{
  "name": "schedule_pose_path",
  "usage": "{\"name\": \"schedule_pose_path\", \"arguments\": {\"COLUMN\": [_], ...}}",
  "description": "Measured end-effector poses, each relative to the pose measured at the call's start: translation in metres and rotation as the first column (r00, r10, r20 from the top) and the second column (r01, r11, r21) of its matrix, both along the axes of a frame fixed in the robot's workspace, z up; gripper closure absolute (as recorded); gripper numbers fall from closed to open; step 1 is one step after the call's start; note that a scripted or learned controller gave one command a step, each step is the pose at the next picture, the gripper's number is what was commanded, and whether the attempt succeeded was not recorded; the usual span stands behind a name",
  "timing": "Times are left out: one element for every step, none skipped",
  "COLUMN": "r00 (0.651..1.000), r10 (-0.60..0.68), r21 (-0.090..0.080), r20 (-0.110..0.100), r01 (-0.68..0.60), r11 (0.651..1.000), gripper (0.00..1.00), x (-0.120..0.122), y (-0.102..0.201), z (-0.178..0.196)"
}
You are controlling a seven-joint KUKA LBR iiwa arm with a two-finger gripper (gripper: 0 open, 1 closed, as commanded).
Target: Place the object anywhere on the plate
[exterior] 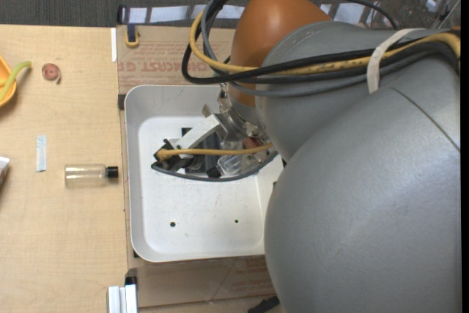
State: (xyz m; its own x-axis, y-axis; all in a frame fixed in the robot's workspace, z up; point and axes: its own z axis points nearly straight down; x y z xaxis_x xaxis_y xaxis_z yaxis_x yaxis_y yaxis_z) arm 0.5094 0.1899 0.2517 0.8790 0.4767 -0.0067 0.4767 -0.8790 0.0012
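The shallow white bin [146,231] sits on brown cardboard beside a pale wooden benchtop [58,231]; left of the bin lies a clear, black-capped plastic bottle [89,173]; dark carpet lies beyond.

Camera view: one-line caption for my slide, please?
KUKA arm lowers its gripper into a white bin; small clear bottle lies on the bench.

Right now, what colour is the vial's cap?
Black; the vial lies on the bench, camera view.

A clear bottle [91,173] with a black cap lies beside the white bin [146,242], on the wooden bench [58,245].
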Motion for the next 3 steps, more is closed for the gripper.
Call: {"name": "schedule_pose_path", "arguments": {"r00": [0.99,0.955,0.953], "r10": [-0.143,-0.297,-0.304], "r21": [-0.001,-0.001,-0.004], "r20": [0.002,0.003,0.002], "r01": [0.143,0.297,0.304], "r11": [0.99,0.955,0.953], "gripper": [1.0,1.0,1.0], "x": [-0.032,-0.032,-0.032], "y": [0.032,0.036,0.033], "z": [-0.094,-0.161,-0.152]}}
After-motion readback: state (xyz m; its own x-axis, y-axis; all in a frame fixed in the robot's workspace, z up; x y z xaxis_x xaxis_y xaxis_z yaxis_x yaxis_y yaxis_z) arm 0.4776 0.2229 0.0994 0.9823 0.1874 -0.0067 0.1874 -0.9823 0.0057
